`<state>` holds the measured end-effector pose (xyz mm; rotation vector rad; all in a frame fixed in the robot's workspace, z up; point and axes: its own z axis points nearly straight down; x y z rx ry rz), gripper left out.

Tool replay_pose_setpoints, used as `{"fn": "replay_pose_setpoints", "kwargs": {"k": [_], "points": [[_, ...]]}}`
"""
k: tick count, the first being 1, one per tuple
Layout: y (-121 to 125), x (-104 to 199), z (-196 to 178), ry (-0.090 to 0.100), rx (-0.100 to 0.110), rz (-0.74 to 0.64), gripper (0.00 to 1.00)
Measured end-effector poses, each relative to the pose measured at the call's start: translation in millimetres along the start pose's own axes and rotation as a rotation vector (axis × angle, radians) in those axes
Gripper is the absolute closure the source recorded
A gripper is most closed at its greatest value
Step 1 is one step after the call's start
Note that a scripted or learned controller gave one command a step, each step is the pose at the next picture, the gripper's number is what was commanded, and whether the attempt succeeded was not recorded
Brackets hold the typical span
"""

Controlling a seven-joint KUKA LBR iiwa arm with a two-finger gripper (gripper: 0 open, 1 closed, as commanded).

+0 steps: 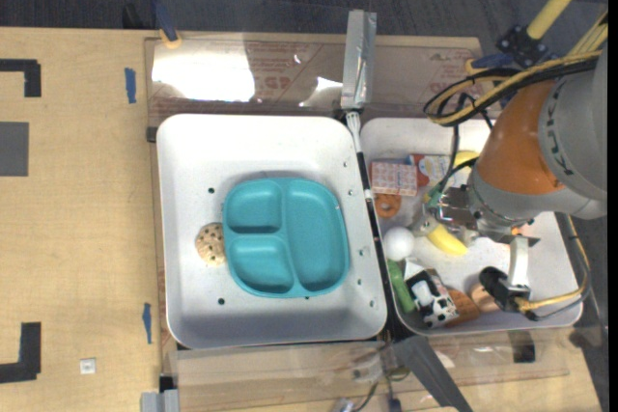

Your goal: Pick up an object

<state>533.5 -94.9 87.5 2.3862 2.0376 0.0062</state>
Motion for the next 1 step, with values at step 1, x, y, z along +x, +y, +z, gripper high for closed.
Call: {"fn": "replay_pose_setpoints", "kwargs": {"k": [1], "points": [[3.3, 19.8, -100.9, 0.001, -0.004, -0.032, 0.00]]}}
